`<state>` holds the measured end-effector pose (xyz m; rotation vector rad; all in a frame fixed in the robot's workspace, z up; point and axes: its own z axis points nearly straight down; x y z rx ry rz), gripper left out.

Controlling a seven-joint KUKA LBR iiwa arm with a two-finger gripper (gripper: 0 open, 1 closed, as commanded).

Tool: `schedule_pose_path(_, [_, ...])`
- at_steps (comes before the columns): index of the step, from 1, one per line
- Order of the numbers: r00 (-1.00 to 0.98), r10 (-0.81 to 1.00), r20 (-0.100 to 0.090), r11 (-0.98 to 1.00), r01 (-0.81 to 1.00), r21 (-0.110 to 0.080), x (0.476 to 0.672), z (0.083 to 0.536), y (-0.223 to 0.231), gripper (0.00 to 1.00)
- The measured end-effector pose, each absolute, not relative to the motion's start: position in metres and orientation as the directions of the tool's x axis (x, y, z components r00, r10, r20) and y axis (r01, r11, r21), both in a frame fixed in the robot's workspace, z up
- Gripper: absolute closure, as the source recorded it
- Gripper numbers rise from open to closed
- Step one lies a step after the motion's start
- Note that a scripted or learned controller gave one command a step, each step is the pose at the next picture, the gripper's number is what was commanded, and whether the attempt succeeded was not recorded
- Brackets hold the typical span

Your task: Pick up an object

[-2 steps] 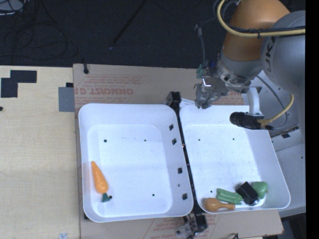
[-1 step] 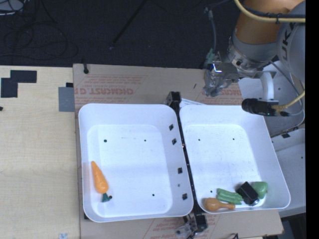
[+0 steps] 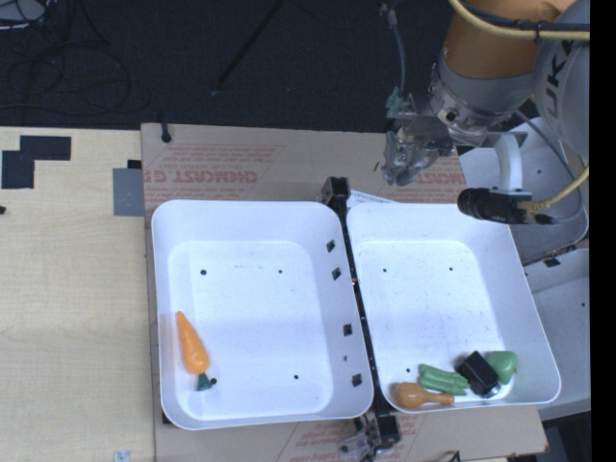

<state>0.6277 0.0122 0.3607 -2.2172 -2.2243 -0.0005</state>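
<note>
My claw [image 3: 404,166] hangs above the far edge of the tabletop [image 3: 67,287], just beyond the far rim of the right bin [image 3: 438,287], near where the two bins meet. From this slant I cannot tell whether it is released or clenched, and I see nothing in it. My orange band [image 3: 491,37] sits above the wrist at the far right corner.

In the left bin [image 3: 250,306] an orange carrot [image 3: 192,345] lies along the left wall toward the near left corner, its small green top pointing at the near rim.

The other things are crowded in the near right corner of the right bin: an orange pear-shaped piece [image 3: 420,396] against the near rim, a green pod [image 3: 443,380] just beside it, a black block [image 3: 478,372] touching the pod's right end, and a green rounded piece [image 3: 502,362] partly behind the block. All of these lie well apart from my claw.

A brown cardboard sheet [image 3: 250,166] lies under both bins.
</note>
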Motion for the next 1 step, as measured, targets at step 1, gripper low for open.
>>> schedule_pose_path(1, [-0.003,1.000,0.000,0.003,1.000,-0.010,0.5669,0.3272,0.0425,1.00])
